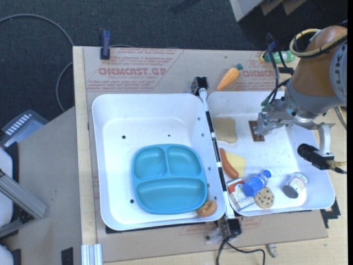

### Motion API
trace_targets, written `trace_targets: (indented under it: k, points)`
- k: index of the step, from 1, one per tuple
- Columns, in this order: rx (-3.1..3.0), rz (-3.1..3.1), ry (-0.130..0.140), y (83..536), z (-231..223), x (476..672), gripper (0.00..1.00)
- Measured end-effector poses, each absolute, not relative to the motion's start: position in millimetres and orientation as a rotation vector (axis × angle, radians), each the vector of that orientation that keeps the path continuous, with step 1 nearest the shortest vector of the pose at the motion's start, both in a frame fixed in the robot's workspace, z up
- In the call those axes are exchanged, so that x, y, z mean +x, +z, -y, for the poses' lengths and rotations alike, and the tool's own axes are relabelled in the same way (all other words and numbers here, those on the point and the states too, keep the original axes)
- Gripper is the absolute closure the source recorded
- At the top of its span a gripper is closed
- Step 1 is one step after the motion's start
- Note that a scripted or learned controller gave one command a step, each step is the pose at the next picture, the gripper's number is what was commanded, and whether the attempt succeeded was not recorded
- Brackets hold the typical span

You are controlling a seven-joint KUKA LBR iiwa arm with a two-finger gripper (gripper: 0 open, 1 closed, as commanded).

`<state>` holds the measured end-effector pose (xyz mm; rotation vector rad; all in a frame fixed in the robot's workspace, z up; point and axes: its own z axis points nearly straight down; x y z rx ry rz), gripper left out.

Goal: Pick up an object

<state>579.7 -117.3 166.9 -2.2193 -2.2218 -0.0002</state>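
Observation:
My gripper [260,127] hangs low over the far middle of the right bin [314,203], reaching in from the right. A small brown block [257,133] lies right under its tip, and I cannot tell whether they touch. To the left of the gripper lies a tan bread slice [225,130]. Nearer the front are a red sausage [229,164], a yellow cheese wedge [237,160], a blue bottle [255,184], a cookie [265,197] and a small silver can [295,184].
The left bin [110,120] holds a blue divided plate [168,176] and a brown doughnut [207,207] at its front right corner. A toy carrot [228,77] lies on the bench behind the bins. A black part [311,154] juts over the right bin's right side.

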Motion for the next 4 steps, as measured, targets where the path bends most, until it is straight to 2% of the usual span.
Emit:
trace_targets:
  k: [1,2,3,4]
  points:
    - [-2.219,2.221,0.0,167,117,579.5,0.0]
    - [-2.221,2.219,0.003,84,152,600.0,0.0]
    - [-2.223,2.224,-0.001,150,180,618.2,0.0]
    - [-2.219,2.221,0.001,84,141,601.3,0.0]
